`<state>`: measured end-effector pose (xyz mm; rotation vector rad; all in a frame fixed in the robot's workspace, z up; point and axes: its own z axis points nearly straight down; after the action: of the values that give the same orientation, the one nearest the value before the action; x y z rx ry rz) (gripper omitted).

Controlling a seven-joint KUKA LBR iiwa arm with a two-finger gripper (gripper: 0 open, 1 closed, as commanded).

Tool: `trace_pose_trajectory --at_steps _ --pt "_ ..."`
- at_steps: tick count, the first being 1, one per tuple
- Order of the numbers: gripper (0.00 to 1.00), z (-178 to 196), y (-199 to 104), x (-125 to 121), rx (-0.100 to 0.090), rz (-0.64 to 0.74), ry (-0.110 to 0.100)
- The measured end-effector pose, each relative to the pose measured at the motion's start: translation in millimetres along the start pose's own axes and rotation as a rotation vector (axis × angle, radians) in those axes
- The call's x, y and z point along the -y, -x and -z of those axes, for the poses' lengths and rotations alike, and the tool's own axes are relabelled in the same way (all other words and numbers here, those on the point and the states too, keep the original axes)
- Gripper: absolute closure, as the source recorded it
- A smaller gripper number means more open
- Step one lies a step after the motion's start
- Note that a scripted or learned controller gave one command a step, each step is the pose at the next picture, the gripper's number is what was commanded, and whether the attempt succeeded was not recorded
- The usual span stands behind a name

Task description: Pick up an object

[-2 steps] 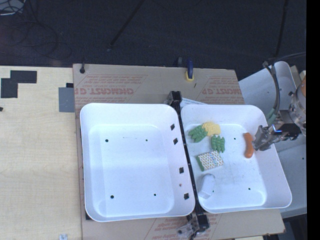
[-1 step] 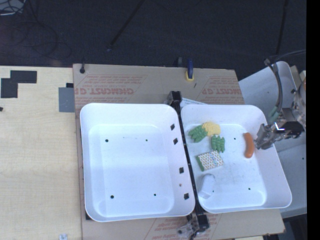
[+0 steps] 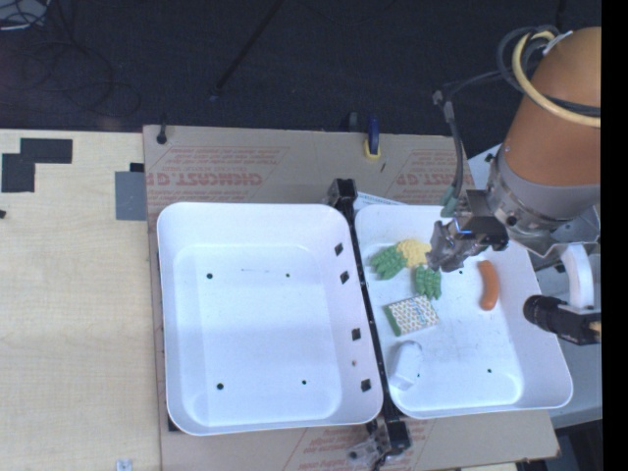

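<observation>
In the right bin lie several small objects: a green knobbly piece, a yellow piece, a second green piece, a patterned green-and-white pad, an orange carrot-like stick and a white object. My gripper hangs low over the bin's upper middle, just right of the yellow piece and above the second green piece. Its fingertips are dark and blurred against the bin.
The left bin sits beside the right one, with black clips along the shared rims. Both rest on a cardboard sheet. A black part of the arm overhangs the right bin's right rim.
</observation>
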<state>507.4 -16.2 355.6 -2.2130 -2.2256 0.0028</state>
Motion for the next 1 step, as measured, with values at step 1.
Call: trace_pose_trajectory --at_steps 1 --pt "1.00 -5.2 -63.3 -8.2 0.001 0.000 0.000"
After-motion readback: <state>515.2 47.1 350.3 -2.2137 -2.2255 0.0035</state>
